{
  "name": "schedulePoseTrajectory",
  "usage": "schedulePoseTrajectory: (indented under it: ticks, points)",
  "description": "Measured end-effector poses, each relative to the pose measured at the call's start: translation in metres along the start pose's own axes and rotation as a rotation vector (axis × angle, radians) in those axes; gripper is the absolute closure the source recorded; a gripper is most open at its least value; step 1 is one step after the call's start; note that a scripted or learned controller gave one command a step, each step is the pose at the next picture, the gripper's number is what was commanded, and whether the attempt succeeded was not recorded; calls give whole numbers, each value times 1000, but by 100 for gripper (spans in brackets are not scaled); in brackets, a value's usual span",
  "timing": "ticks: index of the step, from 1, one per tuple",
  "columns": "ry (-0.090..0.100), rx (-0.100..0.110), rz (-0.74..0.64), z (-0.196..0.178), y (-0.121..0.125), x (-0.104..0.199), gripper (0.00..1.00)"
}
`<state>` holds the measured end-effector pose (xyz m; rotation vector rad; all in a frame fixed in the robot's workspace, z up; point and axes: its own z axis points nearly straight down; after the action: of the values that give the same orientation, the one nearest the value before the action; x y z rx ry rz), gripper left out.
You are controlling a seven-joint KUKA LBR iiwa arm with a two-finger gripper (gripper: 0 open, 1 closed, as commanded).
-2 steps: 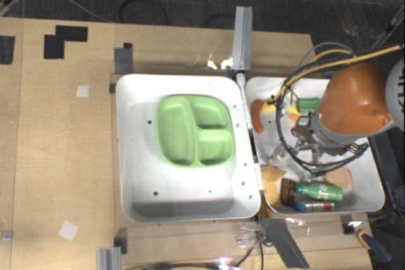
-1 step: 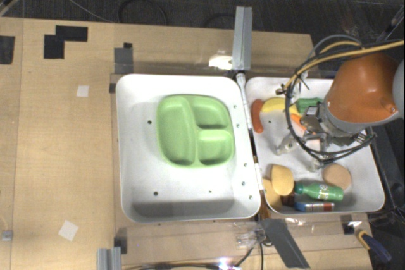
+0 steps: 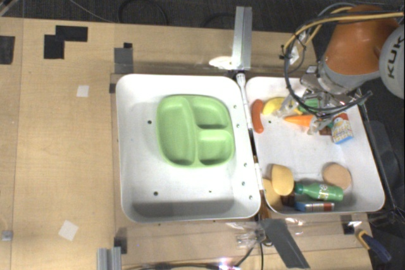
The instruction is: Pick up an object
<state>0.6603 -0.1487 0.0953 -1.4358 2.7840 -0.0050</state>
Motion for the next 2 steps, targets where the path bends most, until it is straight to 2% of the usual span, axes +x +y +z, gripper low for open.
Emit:
schedulePoseTrajectory:
  ticks: [1, 2]
  points:
    - [-3, 2, 29, 7, 27, -22, 0]
    - [-2, 1, 57, 7, 28, -23, 0]
